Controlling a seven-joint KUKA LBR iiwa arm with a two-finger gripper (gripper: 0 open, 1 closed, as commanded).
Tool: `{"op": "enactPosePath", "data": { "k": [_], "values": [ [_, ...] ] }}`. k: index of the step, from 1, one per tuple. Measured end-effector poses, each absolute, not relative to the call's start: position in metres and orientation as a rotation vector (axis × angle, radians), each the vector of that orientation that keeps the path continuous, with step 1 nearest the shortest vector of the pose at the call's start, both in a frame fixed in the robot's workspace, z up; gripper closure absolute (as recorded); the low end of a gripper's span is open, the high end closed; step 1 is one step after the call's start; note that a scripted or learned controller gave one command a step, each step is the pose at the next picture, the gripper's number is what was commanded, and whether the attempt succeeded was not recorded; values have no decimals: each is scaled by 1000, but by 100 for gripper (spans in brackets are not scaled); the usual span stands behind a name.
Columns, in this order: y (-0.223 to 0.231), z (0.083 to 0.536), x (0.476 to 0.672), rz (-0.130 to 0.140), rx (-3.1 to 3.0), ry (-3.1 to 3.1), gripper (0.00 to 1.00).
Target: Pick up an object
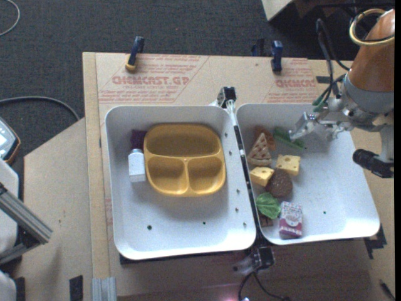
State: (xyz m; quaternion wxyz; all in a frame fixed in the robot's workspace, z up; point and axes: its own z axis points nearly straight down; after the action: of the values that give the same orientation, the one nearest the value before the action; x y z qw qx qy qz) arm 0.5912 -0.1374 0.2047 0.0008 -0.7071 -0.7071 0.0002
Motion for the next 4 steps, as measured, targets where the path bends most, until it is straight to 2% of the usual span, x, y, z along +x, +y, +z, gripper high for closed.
{"op": "enactPosePath", "data": {
  "k": [1,2,3,4],
  "values": [
    [-144,149,598,6,-2218,-2217,0],
    [-150,101,591,6,-2218,-2216,0],
    [-149,84,591,3,-2218,-2219,0],
    [-152,101,596,-12,-2232,-2229,100]
  ]
}}
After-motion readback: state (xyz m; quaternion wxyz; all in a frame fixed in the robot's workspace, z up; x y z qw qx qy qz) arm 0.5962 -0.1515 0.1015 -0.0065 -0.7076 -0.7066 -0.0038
